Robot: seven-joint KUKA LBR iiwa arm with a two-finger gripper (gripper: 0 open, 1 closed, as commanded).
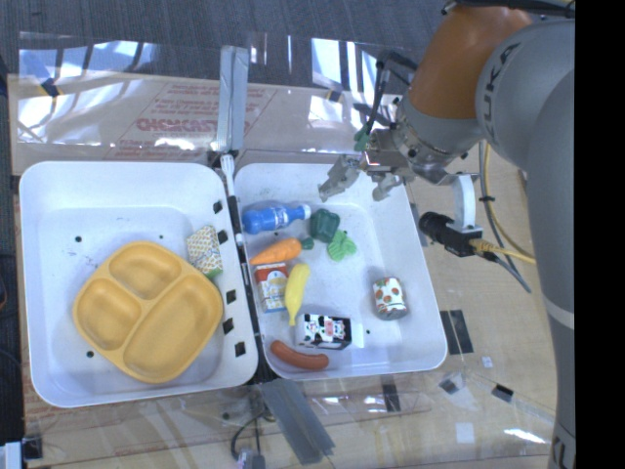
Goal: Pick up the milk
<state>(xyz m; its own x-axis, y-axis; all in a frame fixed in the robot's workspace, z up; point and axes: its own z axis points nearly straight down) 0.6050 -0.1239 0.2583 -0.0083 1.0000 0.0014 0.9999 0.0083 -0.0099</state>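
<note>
Pincer: fingers spread wide, nothing between them, poised over the far edge of the right bin. Milk: small carton, white with black cow patches, lying flat near the right bin's near edge, beside a sausage and a banana; well apart from the pincer.

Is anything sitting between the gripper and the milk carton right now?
Yes. The gripper is over the right bin's far side; the milk lies at the near side. The green toy lies roughly between them; the banana crowds the milk's left.
</note>
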